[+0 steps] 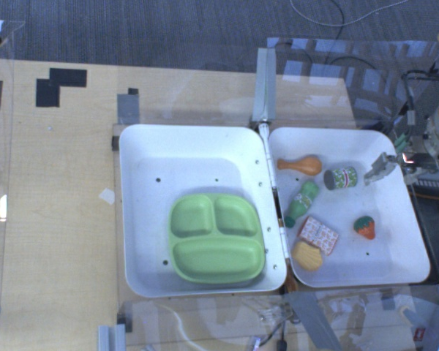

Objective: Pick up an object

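My end effector [383,168] hangs over the right bin [402,265], near its upper right corner, with the arm coming in from the right edge. Whether its jaws stand apart or together I cannot tell, and nothing shows between them, so I claim no hold on anything.

The things I might take all lie in that right bin. Nearest to me is a small green-and-white can [340,177] lying on its side, just beside my end effector's tip but apart from it. Left of the can lies an orange drumstick-shaped toy [301,165], close to the wall shared by the two bins. Below these a green bottle [301,202] lies slanted toward that same wall, and lower still a pink patterned packet [318,235] touches or overlaps a yellow rounded piece [306,255]. A red strawberry toy [364,227] sits alone, well apart from the others.

The left bin [139,196] holds a green divided plate [216,238], flat and low, a poor candidate for two fingers.

I judge the can the likely target, since I am poised closest to it. Lying on its side, it may roll when I close, so I should straddle it squarely. The strawberry, standing free, looks the safer pick.
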`<state>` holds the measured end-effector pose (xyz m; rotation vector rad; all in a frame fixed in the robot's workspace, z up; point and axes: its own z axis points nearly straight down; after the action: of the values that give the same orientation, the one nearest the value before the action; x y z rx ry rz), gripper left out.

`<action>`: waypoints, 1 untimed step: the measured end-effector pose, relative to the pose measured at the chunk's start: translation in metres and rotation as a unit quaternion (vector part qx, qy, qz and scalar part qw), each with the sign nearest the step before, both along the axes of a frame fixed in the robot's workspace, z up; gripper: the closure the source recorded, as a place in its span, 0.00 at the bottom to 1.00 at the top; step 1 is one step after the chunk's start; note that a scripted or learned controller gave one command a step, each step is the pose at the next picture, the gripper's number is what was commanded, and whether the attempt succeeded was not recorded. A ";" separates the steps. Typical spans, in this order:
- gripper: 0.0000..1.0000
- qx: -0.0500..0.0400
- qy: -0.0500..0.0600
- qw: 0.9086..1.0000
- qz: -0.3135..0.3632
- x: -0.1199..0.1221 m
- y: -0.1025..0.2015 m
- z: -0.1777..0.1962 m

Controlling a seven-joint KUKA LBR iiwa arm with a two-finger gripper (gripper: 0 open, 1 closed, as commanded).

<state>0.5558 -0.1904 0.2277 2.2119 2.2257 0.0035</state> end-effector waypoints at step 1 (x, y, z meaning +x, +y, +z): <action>0.00 0.000 -0.001 1.000 0.022 0.046 0.041 -0.134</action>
<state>0.6021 -0.1496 0.0937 2.1619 2.2729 0.0046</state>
